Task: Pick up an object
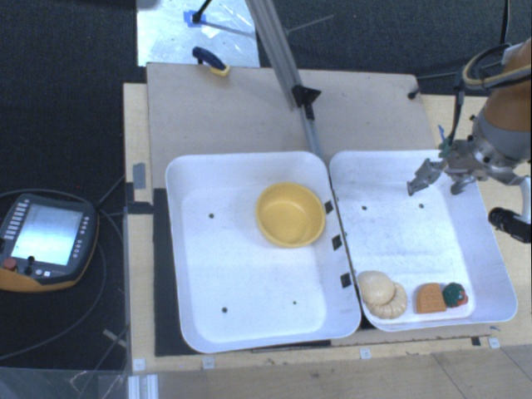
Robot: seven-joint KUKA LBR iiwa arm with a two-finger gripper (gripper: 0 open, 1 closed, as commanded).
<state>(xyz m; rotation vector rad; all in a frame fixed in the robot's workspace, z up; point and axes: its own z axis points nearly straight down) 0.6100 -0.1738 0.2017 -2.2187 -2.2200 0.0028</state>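
1. The gripper [438,178] hangs over the far part of the right bin [399,223], its two fingers spread apart with nothing between them. The things it could pick lie well away from it, along that bin's near edge: a pale, shell-like lump [381,294] in the near-left corner, and just to that lump's right an orange piece [430,298] with a small green thing [454,293] touching it.
2. A yellow bowl [290,214] sits in the left bin [208,289], near the shared wall with the right bin.
3. Risk, as I judge it: all three small things crowd the right bin's near wall, so a finger coming down could catch the rim or shove a piece instead of straddling it. The orange and green pieces touch, so a grab might take both or knock one loose.
4. Hard to tell: whether the green thing is joined to the orange one, and what either really is. The arm is cut off at the right bin's far-right side.
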